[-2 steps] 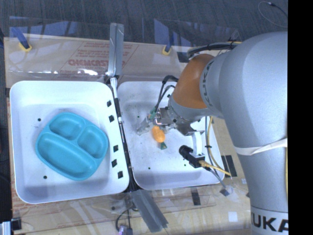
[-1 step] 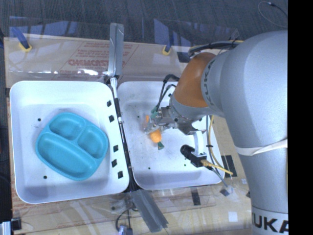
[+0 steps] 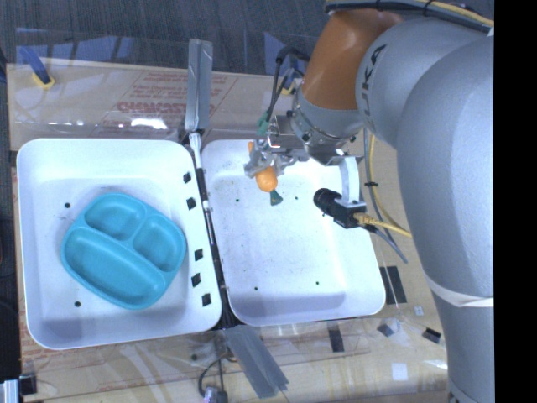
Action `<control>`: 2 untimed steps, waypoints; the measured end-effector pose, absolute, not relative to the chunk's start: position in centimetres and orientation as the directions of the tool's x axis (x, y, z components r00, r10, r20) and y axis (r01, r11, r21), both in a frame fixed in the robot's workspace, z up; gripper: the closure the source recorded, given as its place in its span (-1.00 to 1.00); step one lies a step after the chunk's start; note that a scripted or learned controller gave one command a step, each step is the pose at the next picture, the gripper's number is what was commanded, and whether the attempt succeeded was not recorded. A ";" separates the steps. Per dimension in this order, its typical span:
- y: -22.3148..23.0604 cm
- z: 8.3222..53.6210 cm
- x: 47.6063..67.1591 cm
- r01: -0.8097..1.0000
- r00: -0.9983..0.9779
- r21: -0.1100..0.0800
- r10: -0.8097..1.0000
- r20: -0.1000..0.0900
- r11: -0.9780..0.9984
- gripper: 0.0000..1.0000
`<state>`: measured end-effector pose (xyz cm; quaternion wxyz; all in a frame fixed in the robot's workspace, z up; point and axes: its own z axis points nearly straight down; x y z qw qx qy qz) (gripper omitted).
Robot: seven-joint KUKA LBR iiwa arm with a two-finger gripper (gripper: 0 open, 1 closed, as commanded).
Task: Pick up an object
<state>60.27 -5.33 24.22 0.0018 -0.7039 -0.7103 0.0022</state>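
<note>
A small orange object [image 3: 267, 179] with a green tip sits pinched between the fingers of the gripper [image 3: 265, 168], held above the upper-left floor of the right bin [image 3: 289, 305]. The blue divided plate [image 3: 123, 248] lies in the left bin [image 3: 38, 225], untouched.

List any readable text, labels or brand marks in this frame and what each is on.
"KU": black letters, cut off, reading down the grey arm just right of its orange band; likely part of a brand name.
Red print on the cardboard sheet behind the bins: too blurred to read.
Blue divided plate, both white bins, the hand: no text seen.
</note>
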 end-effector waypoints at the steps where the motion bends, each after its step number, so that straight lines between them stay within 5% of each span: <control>1: -11.4 23.4 57.6 1.000 -0.004 -0.009 1.000 0.001 0.004 1.00; 2: -11.4 23.4 57.6 1.000 -0.005 -0.009 1.000 0.001 0.005 -1.00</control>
